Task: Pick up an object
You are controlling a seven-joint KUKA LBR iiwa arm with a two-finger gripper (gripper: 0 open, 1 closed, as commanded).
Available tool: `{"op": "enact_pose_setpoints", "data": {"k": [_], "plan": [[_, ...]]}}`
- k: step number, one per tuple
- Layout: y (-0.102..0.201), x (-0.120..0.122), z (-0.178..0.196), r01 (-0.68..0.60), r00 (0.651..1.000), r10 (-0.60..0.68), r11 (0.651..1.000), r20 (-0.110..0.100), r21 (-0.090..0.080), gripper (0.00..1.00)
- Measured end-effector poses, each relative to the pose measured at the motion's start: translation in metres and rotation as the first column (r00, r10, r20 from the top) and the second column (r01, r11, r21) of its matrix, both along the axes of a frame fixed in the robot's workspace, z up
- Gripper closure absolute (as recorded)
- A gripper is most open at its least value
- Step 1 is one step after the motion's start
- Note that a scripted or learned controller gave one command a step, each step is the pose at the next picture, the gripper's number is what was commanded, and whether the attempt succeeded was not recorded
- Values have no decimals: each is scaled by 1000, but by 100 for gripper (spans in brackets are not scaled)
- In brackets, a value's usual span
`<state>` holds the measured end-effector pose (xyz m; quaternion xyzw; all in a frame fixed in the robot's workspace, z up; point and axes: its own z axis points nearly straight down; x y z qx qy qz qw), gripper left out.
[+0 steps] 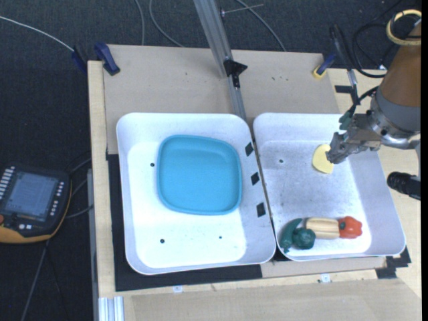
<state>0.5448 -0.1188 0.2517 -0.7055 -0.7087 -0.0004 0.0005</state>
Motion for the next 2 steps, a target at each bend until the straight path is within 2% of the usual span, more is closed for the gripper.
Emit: {"op": "enact_pose_setpoints", "data": {"k": [2], "plan": [[100, 24, 12, 0, 1000, 0, 1000, 1, 0, 100]]}}
